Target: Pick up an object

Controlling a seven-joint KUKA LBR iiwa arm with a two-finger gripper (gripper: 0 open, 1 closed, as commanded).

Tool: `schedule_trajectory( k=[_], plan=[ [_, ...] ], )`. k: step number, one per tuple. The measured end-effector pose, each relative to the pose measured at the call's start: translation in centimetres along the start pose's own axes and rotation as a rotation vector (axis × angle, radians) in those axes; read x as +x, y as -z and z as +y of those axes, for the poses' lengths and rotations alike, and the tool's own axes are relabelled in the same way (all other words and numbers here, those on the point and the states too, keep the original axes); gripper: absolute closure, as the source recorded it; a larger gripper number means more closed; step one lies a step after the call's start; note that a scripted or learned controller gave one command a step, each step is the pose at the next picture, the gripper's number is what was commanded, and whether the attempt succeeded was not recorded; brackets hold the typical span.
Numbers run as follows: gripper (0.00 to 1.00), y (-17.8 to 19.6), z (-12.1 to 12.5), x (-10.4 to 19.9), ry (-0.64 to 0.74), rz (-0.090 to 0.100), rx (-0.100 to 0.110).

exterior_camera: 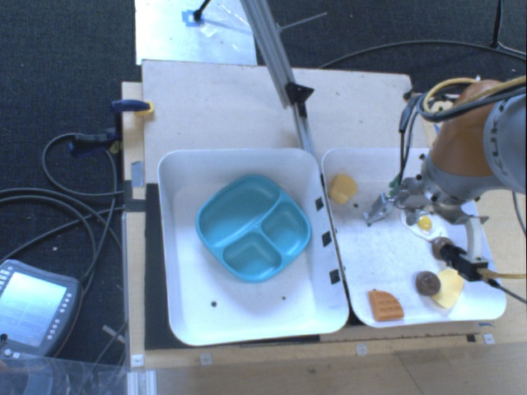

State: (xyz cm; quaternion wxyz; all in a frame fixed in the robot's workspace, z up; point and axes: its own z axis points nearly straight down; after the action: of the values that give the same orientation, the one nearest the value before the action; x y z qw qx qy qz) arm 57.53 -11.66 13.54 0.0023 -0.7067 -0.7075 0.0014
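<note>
Bench (214, 105) seen from the overhead camera, with two shallow white bins side by side on it. Left bin (177, 245) has a light blue plastic plate with three compartments (253, 227) sitting pretty much in its middle, turned at an angle.

Right bin (370, 262) is where all the small stuff is. A yellow rounded chunk of toy food (342, 188) lies near its far left corner. An orange ridged cracker-looking piece (385, 305) is down by the near edge. Close to the near right corner there's a brown round lump (426, 282) touching or just beside a pale yellow wedge (450, 288). A white fried-egg-looking piece with a yellow centre (423, 223) sits toward the right edge, partly under the arm.

Grey arm with the orange band (469, 142) comes in from the right, and its metal gripper (378, 211) hangs low over the right bin's middle, between the yellow chunk and the egg. Fingers look narrow with nothing between them, but honestly I can't tell for sure.
</note>
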Motion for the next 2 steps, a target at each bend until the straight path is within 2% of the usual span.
schedule_trajectory(
  k=[1, 2],
  plan=[
    [1.0, 1.5, 0.2, -0.1, 0.0, -0.001, -0.01],
    [1.0, 7.8, 0.9, -0.2, 0.005, -0.003, -0.014]
  ],
)
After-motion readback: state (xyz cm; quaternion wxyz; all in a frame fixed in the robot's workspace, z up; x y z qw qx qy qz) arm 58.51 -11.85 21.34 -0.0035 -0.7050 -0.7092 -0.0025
